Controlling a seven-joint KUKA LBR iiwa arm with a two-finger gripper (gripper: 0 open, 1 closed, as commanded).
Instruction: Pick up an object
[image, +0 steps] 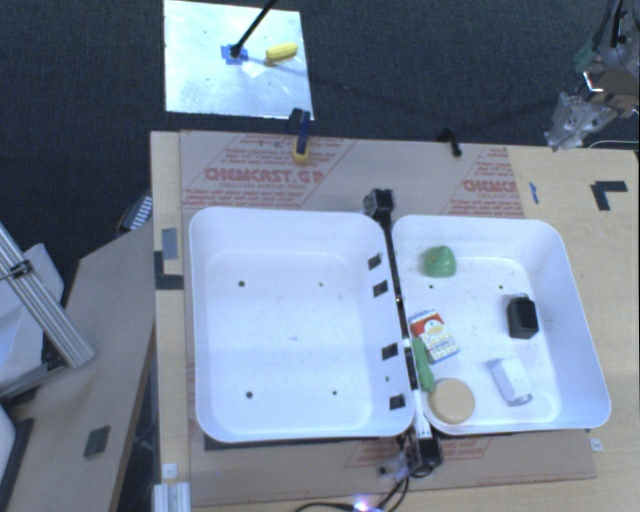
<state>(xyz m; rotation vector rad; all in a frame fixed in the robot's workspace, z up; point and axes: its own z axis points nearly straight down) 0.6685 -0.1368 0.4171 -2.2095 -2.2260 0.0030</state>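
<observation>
Five objects lie in the right bin (572, 290), all well below and left of the gripper (580, 118), which hangs outside the bins; its state we cannot tell. Nearest it, black block (521, 316): we judge it stiff, light, graspable across its short sides. Beyond, green lump (438, 261), probably soft. Farther: white cylinder (510, 380), printed box (433, 334), tan disc (451, 400), flat, likely awkward.
</observation>
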